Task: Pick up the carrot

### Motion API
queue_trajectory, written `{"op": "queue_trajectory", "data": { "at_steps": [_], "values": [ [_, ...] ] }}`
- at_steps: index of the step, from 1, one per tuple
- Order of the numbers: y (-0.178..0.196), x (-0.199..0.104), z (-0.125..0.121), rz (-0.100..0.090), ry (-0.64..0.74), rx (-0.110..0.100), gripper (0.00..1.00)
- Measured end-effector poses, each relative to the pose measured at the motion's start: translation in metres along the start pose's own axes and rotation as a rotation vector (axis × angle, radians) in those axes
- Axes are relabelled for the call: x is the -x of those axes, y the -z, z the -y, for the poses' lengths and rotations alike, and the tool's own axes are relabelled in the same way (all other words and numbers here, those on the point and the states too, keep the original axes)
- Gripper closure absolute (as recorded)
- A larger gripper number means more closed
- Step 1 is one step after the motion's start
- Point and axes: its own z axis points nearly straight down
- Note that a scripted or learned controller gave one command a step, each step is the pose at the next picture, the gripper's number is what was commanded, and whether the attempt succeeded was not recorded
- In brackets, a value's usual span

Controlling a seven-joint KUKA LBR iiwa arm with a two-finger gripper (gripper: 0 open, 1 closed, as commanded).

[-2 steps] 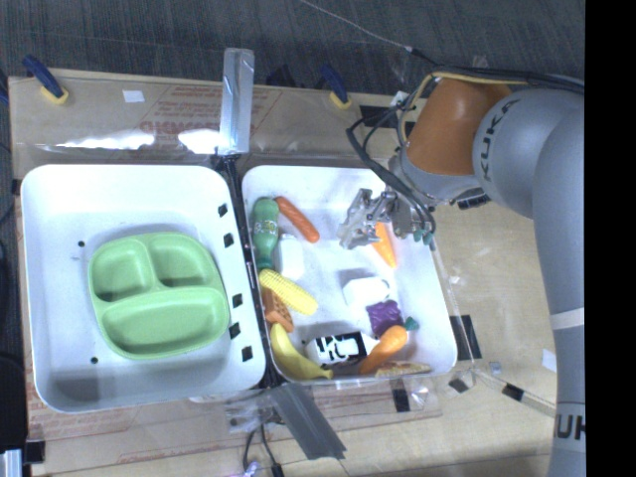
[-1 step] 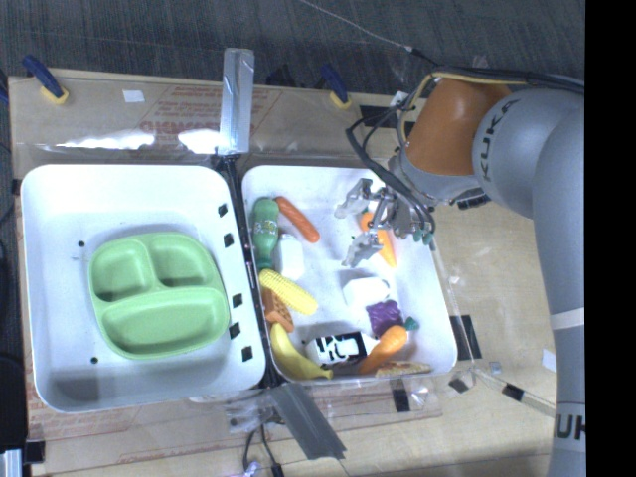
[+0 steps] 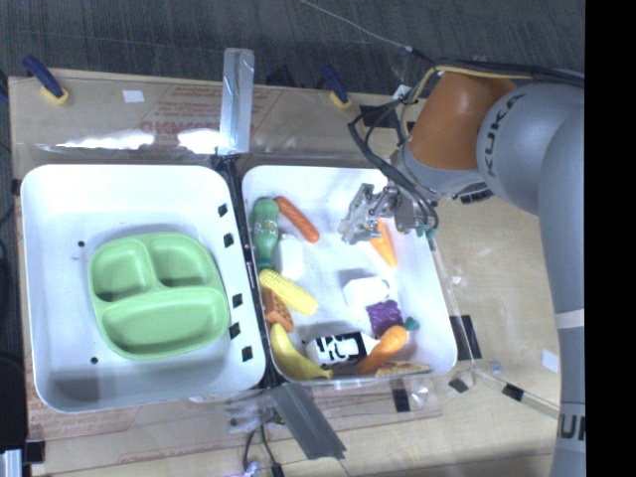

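claw (image 3: pixel 370 217): finger state unclear | carrot (image 3: pixel 385 245): top end hidden

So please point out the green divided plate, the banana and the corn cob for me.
green divided plate (image 3: pixel 157 338): camera view, on its wide lower compartment.
banana (image 3: pixel 289 356): camera view, on the middle of its curve.
corn cob (image 3: pixel 287 289): camera view, on its middle.

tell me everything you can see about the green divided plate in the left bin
The green divided plate is a pale green tray that looks like moulded plastic, with rounded corners and three compartments: two smaller ones along its upper side and one long one below. It lies flat on the floor of the left bin, roughly in the middle and turned slightly askew. Nothing lies in its compartments, and nothing touches it but the bin floor.
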Motion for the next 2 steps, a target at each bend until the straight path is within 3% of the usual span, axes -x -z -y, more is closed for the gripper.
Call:
{"op": "queue_trajectory", "data": {
  "at_steps": [1, 2],
  "values": [
    [0.0, 0.0, 0.0, -0.001, 0.001, 0.0, 0.0],
    [-0.024, -0.004, -0.007, -0.011, -0.105, 0.002, 0.0]
  ]
}}
